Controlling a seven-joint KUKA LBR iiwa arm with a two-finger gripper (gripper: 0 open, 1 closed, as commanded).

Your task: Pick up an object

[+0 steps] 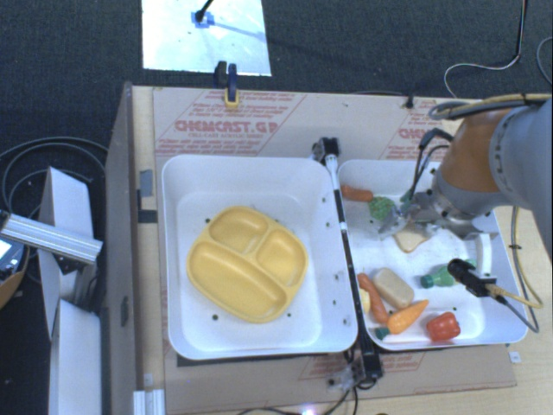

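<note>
Arm [497, 158] reaches in from the right, wrist bent down over the right bin [510, 318]. Left bin [173, 258] holds a yellow divided tray [248, 264]. Gripper [399, 219] sits low by the green broccoli piece [381, 207] and tan slice [412, 239]; grip state can't be told. Carrots [406, 316], a beige piece [393, 287] and red pepper [442, 326] lie near the right bin's front edge.

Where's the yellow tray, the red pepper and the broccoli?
Yellow tray [247, 262]: camera view, on its middle ridge.
Red pepper [443, 326]: camera view, on its red body.
Broccoli [381, 207]: camera view, on its green top.
</note>
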